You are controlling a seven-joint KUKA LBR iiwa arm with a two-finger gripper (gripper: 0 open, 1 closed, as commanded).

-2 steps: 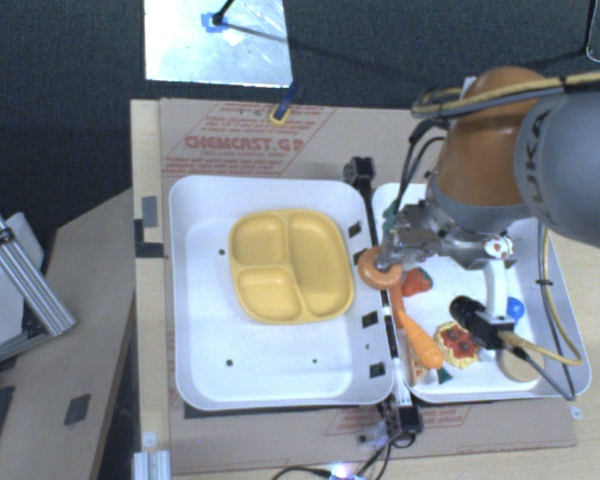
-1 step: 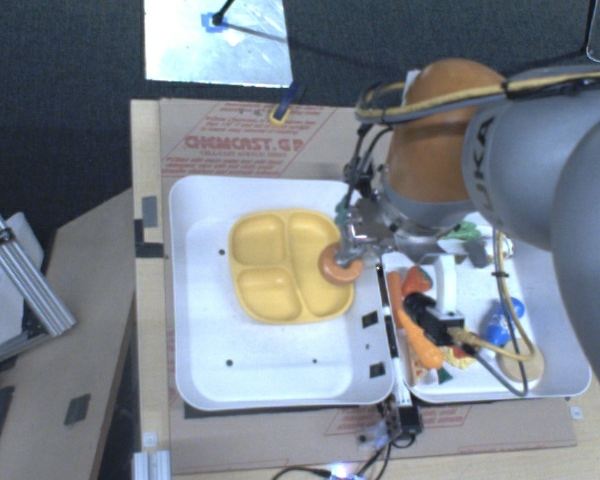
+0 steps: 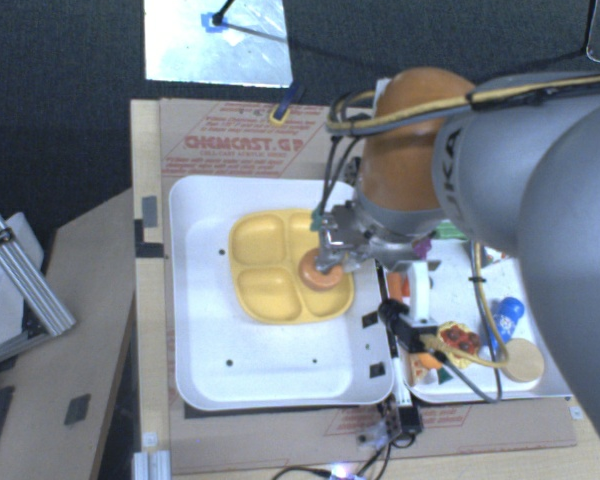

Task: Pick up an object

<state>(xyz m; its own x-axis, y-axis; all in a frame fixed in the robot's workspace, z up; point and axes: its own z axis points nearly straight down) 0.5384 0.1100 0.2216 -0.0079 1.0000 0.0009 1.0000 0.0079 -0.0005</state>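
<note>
The grey arm (image 3: pixel 520 158) with its orange band (image 3: pixel 410 138) reaches in from the right and covers much of the right bin. Beneath it the counter (image 3: pixel 250 138) carries a cardboard sheet with red print, and on this sit two shallow white bins side by side. The left bin (image 3: pixel 210 348) takes up the middle of the counter; the right bin (image 3: pixel 480 388) lies toward the counter's right edge, mostly hidden by the arm.

In the left bin, toward its far right part, lies a yellow divided tray (image 3: pixel 265 268) with several compartments. The gripper (image 3: pixel 325 258) is lowered onto the tray's right side, just over a small round orange object (image 3: pixel 323 276) that rests in one of the right-hand compartments. Whether the gripper is open or closed on that object cannot be told from here, as the metal parts hide the contact.

In the right bin's near part lie a tan round piece (image 3: pixel 525 360), a blue object (image 3: pixel 508 313) and a small orange-red cluster (image 3: pixel 458 340).
</note>
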